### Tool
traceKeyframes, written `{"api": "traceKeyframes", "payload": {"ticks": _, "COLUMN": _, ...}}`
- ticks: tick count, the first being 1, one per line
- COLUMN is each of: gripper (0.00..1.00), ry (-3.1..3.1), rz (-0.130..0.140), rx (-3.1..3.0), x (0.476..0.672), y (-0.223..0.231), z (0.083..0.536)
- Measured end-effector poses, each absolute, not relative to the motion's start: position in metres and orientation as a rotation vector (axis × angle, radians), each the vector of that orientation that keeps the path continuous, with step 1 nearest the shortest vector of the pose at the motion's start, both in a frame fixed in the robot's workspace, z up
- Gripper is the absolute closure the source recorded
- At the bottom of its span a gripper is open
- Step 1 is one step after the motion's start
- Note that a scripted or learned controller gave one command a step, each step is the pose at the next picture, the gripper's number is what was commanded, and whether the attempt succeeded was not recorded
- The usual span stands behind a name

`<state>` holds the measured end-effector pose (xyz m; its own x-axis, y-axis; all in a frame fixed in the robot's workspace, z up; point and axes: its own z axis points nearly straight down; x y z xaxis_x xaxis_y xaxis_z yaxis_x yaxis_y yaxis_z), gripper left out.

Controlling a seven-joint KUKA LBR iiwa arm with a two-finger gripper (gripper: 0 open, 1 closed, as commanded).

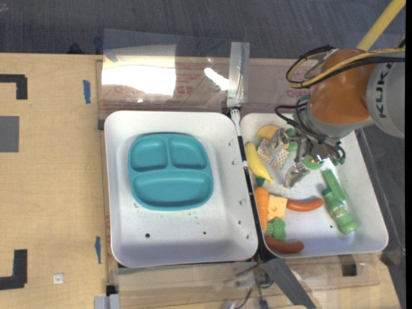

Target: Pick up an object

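So the tool [297, 172] is hovering in the right bin [373, 227], can't tell its state. Banana [256, 161] is looking light, smooth, probably slippery; I'd be grabbing mid-body.

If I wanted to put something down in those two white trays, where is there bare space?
The left bin has bare floor all around the teal divided plate, widest below it. The right bin is crowded along its left side with toy food; a bare patch lies between the red sausage and the green bottle.
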<state>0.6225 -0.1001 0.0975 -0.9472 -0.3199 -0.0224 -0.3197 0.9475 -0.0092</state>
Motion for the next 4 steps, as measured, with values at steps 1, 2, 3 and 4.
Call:
{"api": "traceKeyframes", "payload": {"ticks": 1, "gripper": 0.00, "ry": 3.100, "rz": -0.007, "rx": -0.338, "x": 0.6207, "y": -0.0963, "z": 0.0975}}
{"api": "traceKeyframes", "payload": {"ticks": 2, "gripper": 0.00, "ry": 3.115, "rz": -0.005, "rx": -0.208, "x": 0.6225, "y": -0.0926, "z": 0.0958}}
{"api": "traceKeyframes", "payload": {"ticks": 3, "gripper": 0.00, "ry": 3.105, "rz": -0.007, "rx": -0.252, "x": 0.6193, "y": -0.0935, "z": 0.0978}}
{"api": "traceKeyframes", "payload": {"ticks": 4, "gripper": 0.00, "ry": 3.104, "rz": -0.011, "rx": -0.310, "x": 0.6230, "y": -0.0933, "z": 0.0965}}
